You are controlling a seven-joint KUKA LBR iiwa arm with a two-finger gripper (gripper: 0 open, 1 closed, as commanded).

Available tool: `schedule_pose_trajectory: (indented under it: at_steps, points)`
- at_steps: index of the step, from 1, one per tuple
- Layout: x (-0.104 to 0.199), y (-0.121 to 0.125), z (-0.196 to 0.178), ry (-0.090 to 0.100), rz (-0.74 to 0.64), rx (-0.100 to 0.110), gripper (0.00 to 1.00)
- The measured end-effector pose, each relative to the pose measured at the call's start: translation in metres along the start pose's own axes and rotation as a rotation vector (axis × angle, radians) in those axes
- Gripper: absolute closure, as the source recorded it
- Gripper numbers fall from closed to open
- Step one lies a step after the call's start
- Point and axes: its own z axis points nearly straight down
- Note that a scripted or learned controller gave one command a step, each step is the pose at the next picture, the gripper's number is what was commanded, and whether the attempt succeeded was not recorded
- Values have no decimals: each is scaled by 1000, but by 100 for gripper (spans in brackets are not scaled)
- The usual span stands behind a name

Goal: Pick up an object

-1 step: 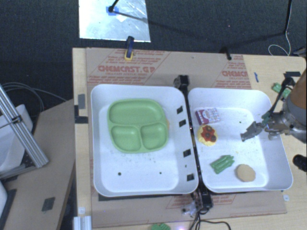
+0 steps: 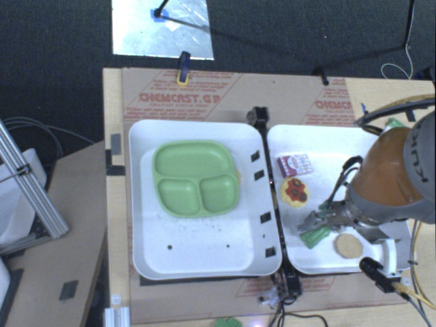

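You'll find the gripper (image 2: 315, 221) low in the right bin (image 2: 320, 136), at the lower right of the frame, with the grey arm (image 2: 398, 172) and its orange band reaching in from the right edge. Whether the claw is released or clenched, you cannot tell from this angle. Its tip sits right over a green object (image 2: 315, 237) near the bin's front wall — touching or just above it, that can't be made out. Just right of that lies a tan round cookie (image 2: 348, 246). Above, toward the bin's middle, you see a yellow and red toy (image 2: 296, 191), and just above it a small red and white packet (image 2: 294, 164).

The left bin (image 2: 143, 251) holds a green divided plate (image 2: 196, 178) — three compartments, lying flat in its upper half.
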Motion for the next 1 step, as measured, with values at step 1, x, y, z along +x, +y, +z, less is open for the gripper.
schedule_pose_trajectory:
  at_steps: [1]
  points:
    - [-4, 4, -17, -6, 5, -15, 100]
